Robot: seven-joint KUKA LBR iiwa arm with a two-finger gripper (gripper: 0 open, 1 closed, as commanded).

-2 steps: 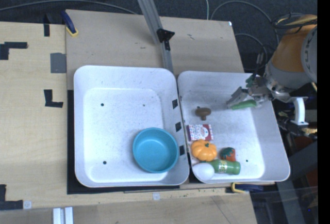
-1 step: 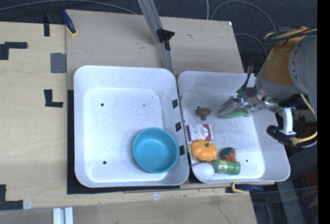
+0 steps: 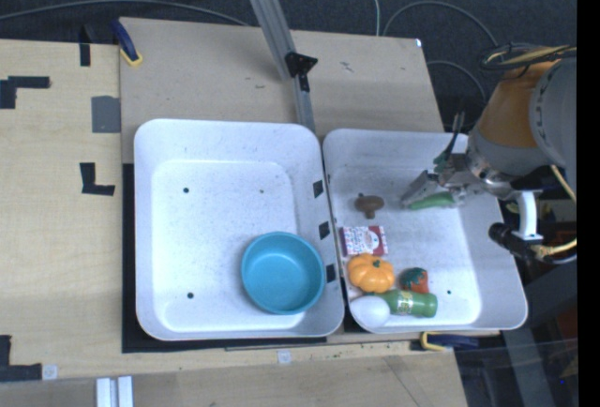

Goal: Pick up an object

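The grey two-finger claw [image 3: 420, 197] hangs over the upper right part of the right-hand shallow white plastic bin [image 3: 487, 278], pointing toward the bin's middle. A slim green shape sits at its tip, but whether that is a held object or part of the claw cannot be told, nor can the spread of the fingers.

The step in hand looks like the approach: the claw is near the objects, yet none of them can be seen between its fingers. Closest to it lies a small brown mushroom-like piece [image 3: 369, 203], matte and rounded, apart from the claw on the bin floor. Below that lies a flat red-and-white printed packet [image 3: 363, 239], then a glossy orange pumpkin-shaped toy [image 3: 372, 274] with ribbed sides. Beside the pumpkin are a small red-and-green rounded piece [image 3: 414, 279], a green cylindrical bottle [image 3: 411, 304] lying on its side, and a smooth white egg-like shape [image 3: 368, 309] against the front wall.

The next move probably calls for lowering over one isolated item; the brown piece stands free, whereas the front cluster is crowded and touching.

In the left-hand white bin [image 3: 187, 152] sits a round blue plastic bowl [image 3: 282, 272], smooth and open.
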